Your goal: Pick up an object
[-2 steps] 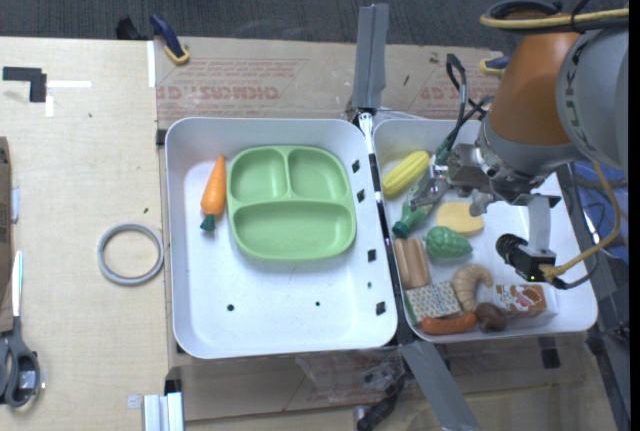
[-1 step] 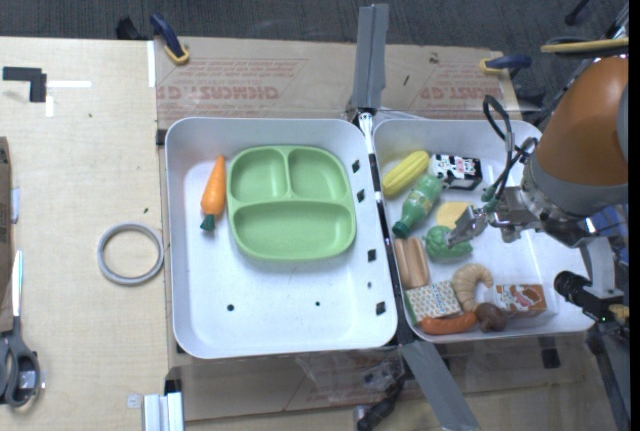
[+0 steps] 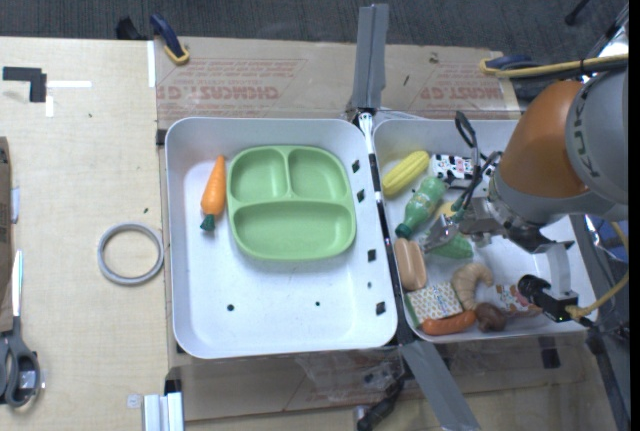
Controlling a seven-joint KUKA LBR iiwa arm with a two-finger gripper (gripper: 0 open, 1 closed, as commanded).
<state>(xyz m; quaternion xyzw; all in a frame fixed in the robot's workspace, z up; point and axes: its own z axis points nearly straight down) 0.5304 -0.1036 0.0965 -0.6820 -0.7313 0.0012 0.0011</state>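
My gripper (image 3: 443, 237) is low in the right bin (image 3: 500, 131), with the arm's orange band (image 3: 545, 154) above it. It hovers over a small green item (image 3: 458, 247), just below a green bottle (image 3: 424, 203). Around it lie a yellow corn cob (image 3: 405, 171), a tan sausage (image 3: 410, 264), a croissant-like piece (image 3: 472, 281), a patterned square (image 3: 435, 301), a red sausage (image 3: 447, 323) and a brown piece (image 3: 490, 317). Whether anything sits in the gripper is hidden.
The left bin (image 3: 270, 319) holds a green divided plate (image 3: 292, 201) and a carrot (image 3: 213, 187). On the bench at left lie a tape ring (image 3: 131, 252) and scissors (image 3: 18, 367). A blue clamp (image 3: 170, 37) is at the back.
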